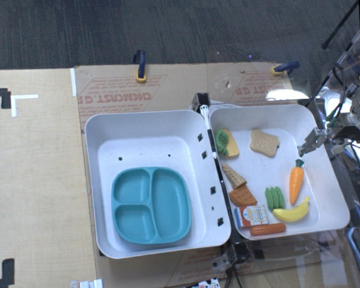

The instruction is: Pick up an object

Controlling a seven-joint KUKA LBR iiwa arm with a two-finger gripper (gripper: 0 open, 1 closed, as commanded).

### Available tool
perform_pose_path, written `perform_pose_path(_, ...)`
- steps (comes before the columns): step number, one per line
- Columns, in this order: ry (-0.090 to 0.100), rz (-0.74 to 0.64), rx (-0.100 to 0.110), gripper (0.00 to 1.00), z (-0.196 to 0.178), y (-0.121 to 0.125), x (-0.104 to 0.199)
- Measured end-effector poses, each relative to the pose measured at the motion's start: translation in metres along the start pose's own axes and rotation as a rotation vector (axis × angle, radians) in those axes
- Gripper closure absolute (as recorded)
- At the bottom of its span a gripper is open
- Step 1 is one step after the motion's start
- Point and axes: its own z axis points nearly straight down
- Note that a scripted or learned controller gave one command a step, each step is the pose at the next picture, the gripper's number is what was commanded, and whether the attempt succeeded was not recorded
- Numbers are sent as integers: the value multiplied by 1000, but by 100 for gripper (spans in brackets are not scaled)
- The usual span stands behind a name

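Bench: two shallow white bins sit side by side on a cardboard sheet, clamped at the far edge by a blue-and-yellow clamp (140, 65).
Left bin (102, 144): holds a teal divided plate (152, 204) with three compartments, lying flat toward the near side.
Right bin (327, 205): holds a spread of toy food.
Far side of right bin: a slice of toast (265, 142) lies near the middle, with a green-and-yellow piece (226, 143) against the left wall.
Middle of right bin: a waffle cone (233, 175) and a brown wedge (243, 196) lie along the left wall; an orange carrot (296, 181) lies well apart toward the right, its green top pointing to the far side.
Near side of right bin: green pea pods (275, 197) lie just beside a yellow banana (293, 212); a small carton (253, 215) and a red sausage (268, 229) rest by the near wall.
Arm: reaches in at the right rim of the right bin.
Gripper (307, 144): hangs over the bin's right edge, above and beyond the carrot's top; nothing sits between its fingers, and how wide they stand cannot be told.
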Motion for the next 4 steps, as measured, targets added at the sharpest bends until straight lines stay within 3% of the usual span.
perform_pose_path(1,2,17,1,0,100,-22,-35)
perform_pose_path(2,3,109,1,0,165,-13,-8)
perform_pose_path(3,2,112,0,100,155,-11,-9)
perform_pose_path(4,1,540,1,100,67,-27,37)
